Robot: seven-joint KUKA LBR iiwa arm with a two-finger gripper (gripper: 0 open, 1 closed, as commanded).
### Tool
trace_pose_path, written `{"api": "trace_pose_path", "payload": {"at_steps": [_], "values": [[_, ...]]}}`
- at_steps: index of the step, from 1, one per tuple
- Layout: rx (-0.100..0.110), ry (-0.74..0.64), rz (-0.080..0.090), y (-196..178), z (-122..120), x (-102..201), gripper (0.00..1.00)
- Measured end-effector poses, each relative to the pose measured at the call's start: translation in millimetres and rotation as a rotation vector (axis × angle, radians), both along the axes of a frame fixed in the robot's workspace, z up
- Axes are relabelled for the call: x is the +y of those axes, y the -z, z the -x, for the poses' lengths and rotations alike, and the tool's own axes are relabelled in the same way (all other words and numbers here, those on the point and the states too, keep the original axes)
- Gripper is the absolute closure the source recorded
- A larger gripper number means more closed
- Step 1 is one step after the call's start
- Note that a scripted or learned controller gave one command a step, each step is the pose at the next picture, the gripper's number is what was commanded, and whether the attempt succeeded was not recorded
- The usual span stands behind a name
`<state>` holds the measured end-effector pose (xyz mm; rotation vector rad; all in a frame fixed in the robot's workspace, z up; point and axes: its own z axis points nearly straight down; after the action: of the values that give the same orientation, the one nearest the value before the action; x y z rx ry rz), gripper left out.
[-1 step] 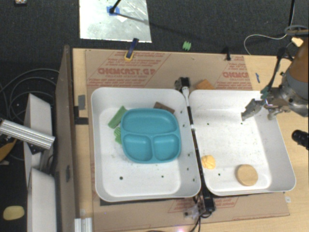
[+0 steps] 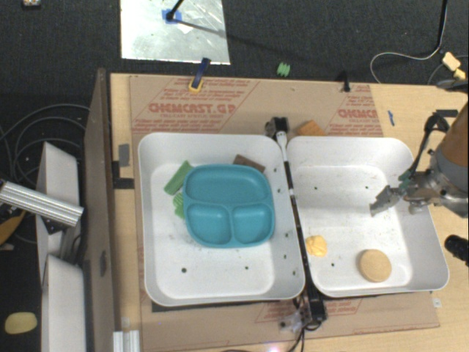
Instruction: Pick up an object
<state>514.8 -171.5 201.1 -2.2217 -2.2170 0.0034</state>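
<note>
In the right bin (image 2: 352,160) a small yellow lump (image 2: 316,246) lies near the left wall, and a round tan cookie-like piece (image 2: 375,265) rests toward the front right. My gripper (image 2: 382,202) reaches in from the right edge, hovering over the bin's right-middle, above and behind the tan piece. Nothing shows between its fingers. The left bin (image 2: 161,270) holds a blue divided plate (image 2: 226,205), with a green piece (image 2: 176,177) at its left edge and a brown block (image 2: 249,163) tucked behind it.
An orange piece (image 2: 311,129) lies on the cardboard behind the bins. A dark divider (image 2: 290,189) runs between the two bins. Cables and a metal rail (image 2: 40,203) lie left of the bench. The right bin's middle is bare white floor.
</note>
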Motion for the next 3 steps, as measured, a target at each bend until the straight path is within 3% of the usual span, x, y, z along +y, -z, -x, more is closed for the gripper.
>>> {"api": "trace_pose_path", "payload": {"at_steps": [1,2,3], "values": [[-0.004,-0.012,-0.002,121.8,-28.2,81.5,0.0],[-0.009,-0.003,0.002,115.8,-58.4,44.1,0.0],[-0.014,-0.007,0.005,44.8,-129.0,-3.0,0.0]]}}
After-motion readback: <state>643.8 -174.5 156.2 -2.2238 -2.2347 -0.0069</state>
